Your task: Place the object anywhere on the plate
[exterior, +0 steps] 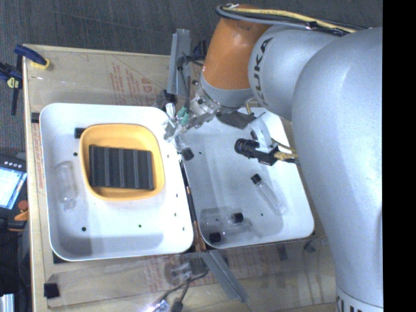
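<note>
In the camera view, the gripper [177,123] hovered over the ridge between the bins; whether it held anything I could not tell. A clear vial [268,192] lay in the right bin [296,223], probably light, stiff and slippery, best pinched mid-body. The plate [121,161] sat in the left bin [117,236].

The wooden bench [97,70] bears two white bins [117,239] (side by side).

Arm [312,90] reaches in, wrist [227,51] angled down leftward.
</note>
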`<state>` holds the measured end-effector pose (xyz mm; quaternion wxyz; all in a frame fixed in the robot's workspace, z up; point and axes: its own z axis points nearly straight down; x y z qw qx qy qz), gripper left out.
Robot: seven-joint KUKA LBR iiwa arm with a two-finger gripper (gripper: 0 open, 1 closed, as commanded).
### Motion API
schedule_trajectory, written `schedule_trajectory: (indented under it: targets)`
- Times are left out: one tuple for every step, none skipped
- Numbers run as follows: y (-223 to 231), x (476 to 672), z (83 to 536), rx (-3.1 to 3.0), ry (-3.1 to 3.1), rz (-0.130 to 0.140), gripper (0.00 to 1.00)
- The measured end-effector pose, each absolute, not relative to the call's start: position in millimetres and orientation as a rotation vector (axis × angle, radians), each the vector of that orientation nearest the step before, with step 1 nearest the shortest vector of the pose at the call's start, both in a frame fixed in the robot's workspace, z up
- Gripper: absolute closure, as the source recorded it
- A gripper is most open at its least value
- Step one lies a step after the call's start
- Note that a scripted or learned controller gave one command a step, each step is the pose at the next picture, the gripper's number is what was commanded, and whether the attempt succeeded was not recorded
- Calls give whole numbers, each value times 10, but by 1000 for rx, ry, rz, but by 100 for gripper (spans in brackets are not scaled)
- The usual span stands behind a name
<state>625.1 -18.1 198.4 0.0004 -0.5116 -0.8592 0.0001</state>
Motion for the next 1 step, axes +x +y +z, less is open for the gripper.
schedule_trajectory:
  targets:
    - [-61, 6003, 1906, -1407, -2803, 4, 100]
